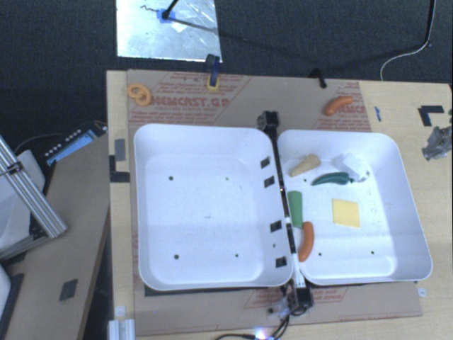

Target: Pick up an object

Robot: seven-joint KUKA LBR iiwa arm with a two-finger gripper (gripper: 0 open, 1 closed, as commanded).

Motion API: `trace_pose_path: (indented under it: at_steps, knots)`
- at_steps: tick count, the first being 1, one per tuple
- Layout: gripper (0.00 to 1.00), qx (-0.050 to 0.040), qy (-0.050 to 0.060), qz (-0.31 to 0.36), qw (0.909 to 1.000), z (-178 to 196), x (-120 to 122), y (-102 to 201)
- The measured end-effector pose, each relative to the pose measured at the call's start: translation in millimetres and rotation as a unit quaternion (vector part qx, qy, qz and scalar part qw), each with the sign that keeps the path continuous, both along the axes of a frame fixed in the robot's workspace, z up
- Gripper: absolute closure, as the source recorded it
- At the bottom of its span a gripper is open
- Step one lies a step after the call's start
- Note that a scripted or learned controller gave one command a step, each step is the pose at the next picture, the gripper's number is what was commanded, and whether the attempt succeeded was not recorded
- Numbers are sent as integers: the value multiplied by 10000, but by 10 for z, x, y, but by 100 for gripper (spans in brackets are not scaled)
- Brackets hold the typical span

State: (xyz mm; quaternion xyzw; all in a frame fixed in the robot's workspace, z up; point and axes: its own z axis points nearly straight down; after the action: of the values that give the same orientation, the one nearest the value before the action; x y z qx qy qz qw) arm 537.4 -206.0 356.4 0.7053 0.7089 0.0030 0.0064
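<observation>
Orange sausage (306, 240) lies nearest, against the right bin's (414, 250) inner wall, just below a green piece (294, 205). At the far right edge the tool (437, 144) hovers outside that bin; whether it is clenched I cannot tell. Open white floor surrounds the yellow square (346, 212). The table (184, 94) is brown board on dark carpet.

Bright, even overhead light washes the two white bins (212, 211) nearly to glare, with soft shadows along their lower walls. The foil sheet (168, 20) at top reflects patchily. Focus is soft throughout, and the dark floor looks grainy.
</observation>
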Motion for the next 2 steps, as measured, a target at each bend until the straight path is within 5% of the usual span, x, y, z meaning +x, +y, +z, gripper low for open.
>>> trace_pose_path:
  at_steps: [1, 2]
  knots:
    - [100, -11, -31, -5, 10000, 1428, -313, -13]
    - [100, 35, 75, 27, 10000, 682, -194, 693]
